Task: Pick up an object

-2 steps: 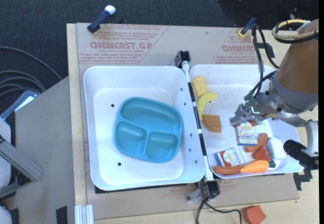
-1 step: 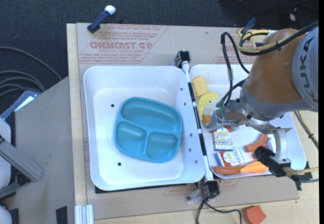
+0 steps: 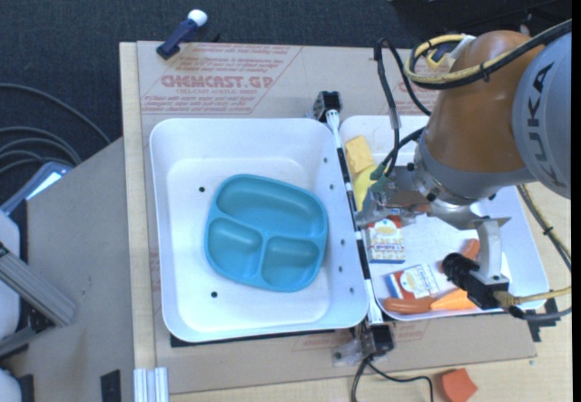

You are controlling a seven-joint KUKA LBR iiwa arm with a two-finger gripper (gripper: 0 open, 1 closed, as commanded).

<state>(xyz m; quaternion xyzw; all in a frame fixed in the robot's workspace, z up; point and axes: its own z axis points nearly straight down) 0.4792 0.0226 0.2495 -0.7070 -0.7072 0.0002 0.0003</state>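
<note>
Gripper positioned low over the right bin, close to its left wall, above the small cards. Finger opening hidden by the wrist: cannot tell, nothing visibly held. Nearest objects directly below and toward the bin's near edge; yellow block toward the far-left corner. Blue tray centred in the left bin.

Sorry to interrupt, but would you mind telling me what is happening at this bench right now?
The grey and orange arm has reached in over the right bin, which holds a jumble of small items: a yellow piece, a couple of small printed packets and something orange near the front. Its wrist hides the fingers, so whether anything has been grasped cannot be told. The left bin holds a blue divided plate, lying flat and apart from the arm.
</note>
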